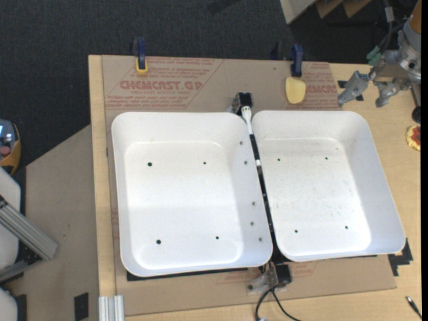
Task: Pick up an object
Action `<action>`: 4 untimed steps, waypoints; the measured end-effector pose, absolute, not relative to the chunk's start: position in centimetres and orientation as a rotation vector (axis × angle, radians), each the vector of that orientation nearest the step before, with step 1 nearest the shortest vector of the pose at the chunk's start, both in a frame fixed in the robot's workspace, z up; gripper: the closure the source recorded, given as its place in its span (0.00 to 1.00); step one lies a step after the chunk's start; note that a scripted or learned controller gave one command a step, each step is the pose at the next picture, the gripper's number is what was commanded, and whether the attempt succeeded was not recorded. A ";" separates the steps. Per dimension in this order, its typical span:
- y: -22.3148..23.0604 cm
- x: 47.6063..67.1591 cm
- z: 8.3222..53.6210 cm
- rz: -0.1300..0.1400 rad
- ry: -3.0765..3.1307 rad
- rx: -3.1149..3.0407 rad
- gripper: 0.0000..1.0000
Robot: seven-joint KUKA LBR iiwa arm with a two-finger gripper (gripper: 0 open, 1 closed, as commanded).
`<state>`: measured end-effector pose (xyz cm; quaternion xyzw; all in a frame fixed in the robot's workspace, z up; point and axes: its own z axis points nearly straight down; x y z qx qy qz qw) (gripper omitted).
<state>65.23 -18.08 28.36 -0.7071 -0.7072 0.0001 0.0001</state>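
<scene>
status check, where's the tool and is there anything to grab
Tool open, nothing between its fingers, hovering off the right bin's far right corner. Yellow object on the board behind the bins, outside both. Nothing between tool and object.

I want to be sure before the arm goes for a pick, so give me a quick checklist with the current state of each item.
1. End effector clear of the bins: ok, it sits beyond the right bin's far corner.
2. Object to pick in the left bin: not ok, just bare white floor.
3. Object in the right bin: not ok, same.
4. Bins level, side by side: ok.
5. Yellow piece outside the bins, on the board: ok as a candidate, cannot tell if graspable.
</scene>
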 end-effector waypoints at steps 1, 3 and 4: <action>-21.5 63.0 43.3 -0.011 -2.232 -2.238 0.00; -9.6 58.7 45.2 -0.013 -2.231 -2.227 0.00; -9.6 59.0 45.4 -0.003 -2.228 -2.224 1.00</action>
